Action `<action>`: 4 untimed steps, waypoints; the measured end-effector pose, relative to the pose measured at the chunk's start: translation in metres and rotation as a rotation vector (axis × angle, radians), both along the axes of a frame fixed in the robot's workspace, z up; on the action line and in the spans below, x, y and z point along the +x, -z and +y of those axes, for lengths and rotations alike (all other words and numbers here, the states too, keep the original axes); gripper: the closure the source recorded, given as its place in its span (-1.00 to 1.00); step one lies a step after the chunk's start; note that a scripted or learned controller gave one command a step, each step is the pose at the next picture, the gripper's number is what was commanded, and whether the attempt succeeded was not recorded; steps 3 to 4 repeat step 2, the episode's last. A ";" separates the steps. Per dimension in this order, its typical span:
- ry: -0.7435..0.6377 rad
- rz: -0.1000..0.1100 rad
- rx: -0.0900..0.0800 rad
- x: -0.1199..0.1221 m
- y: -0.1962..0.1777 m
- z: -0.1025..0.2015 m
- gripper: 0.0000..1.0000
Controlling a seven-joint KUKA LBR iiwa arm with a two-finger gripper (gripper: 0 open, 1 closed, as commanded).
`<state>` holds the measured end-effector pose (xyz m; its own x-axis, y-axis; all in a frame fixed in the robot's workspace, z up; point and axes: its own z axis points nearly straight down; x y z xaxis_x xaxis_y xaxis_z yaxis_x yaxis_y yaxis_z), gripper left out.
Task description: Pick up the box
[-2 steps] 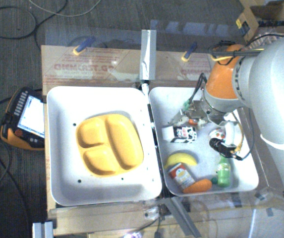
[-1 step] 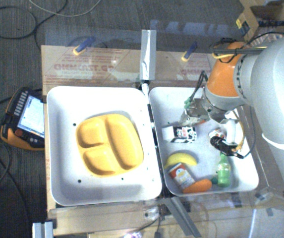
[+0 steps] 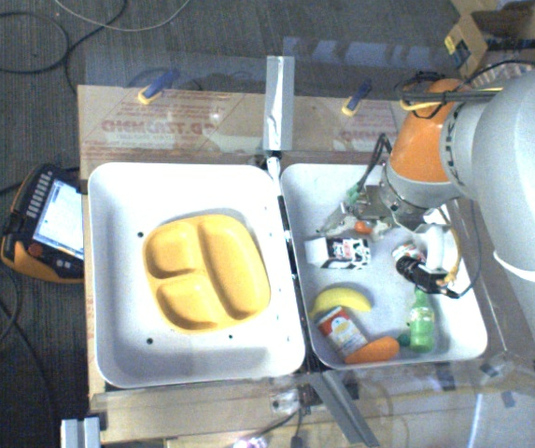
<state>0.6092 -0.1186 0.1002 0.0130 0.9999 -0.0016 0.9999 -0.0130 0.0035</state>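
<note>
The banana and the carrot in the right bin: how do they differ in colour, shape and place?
The banana is yellow, the carrot orange. The banana is curved like an arch, the carrot nearly straight and tapered. The banana lies nearer the bin's middle, the carrot by the right bin's near wall. Both lie flat beside the small red-labelled can.

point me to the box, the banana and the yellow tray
box (image 3: 345, 251): camera view, on its black-and-white face.
banana (image 3: 341, 299): camera view, middle of the curve.
yellow tray (image 3: 207, 271): camera view, central divider.
</note>
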 end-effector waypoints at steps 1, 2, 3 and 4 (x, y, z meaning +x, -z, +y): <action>-0.082 -0.008 -0.005 0.022 0.010 -0.036 -1.00; -0.314 0.018 -0.002 0.058 0.011 -0.052 -1.00; -0.314 0.018 -0.002 0.058 0.011 -0.052 -1.00; -0.314 0.018 -0.002 0.058 0.011 -0.052 -1.00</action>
